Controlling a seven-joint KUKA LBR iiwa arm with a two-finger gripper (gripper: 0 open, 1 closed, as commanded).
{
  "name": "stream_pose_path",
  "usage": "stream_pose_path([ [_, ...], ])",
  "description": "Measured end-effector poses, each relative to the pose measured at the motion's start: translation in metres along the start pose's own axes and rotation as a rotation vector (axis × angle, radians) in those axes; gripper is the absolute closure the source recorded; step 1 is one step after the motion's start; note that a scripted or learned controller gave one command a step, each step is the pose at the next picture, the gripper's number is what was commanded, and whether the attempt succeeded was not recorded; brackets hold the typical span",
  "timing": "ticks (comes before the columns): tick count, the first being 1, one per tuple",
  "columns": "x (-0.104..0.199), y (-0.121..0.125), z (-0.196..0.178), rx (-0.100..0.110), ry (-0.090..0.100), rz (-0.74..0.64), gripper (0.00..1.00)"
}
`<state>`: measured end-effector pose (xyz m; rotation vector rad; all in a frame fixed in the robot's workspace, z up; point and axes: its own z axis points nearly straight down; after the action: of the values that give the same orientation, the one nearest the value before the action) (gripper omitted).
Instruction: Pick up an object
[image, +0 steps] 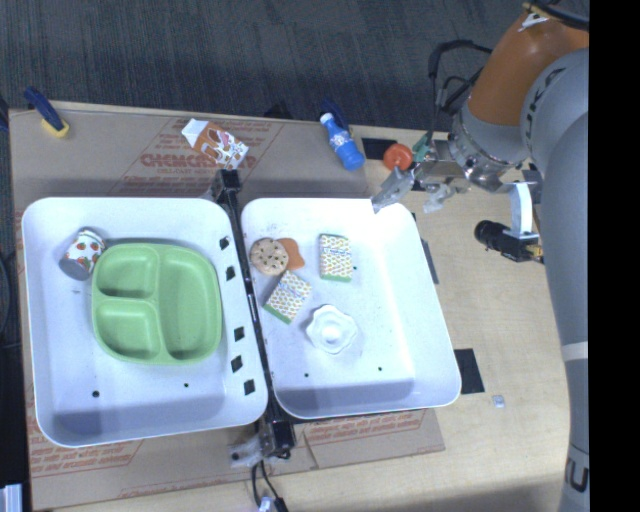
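The right bin (430, 330) holds a round cookie (268, 257) with an orange piece (293, 251) beside it. Two green-and-white patterned blocks lie there as well, one (336, 257) near the middle and another (289, 297) below the cookie. A white flower-shaped cup (330, 329) sits further toward the front. My gripper (412, 196) hangs over the bin's back right corner, well apart from all of them. Its fingers are open with nothing between them.
The left bin (40, 330) holds a green divided plate (157, 300) and a small crumpled wrapper (83, 253). Behind the bins lie a blue bottle (343, 143), a snack packet (215, 143), an orange cap (398, 156) and a blue clamp (47, 112).
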<state>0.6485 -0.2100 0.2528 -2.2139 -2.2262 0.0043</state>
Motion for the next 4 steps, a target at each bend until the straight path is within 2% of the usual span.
stream_pose_path([
  [1,0.023,-0.027,0.157,-0.007,0.002,0.0,0.0],
  [2,0.023,-0.026,0.146,-0.008,0.001,-0.003,1.0],
  [3,0.025,-0.062,0.001,-0.006,-0.001,0.001,1.0],
  [4,0.083,-0.044,0.088,0.003,0.002,-0.002,1.0],
])
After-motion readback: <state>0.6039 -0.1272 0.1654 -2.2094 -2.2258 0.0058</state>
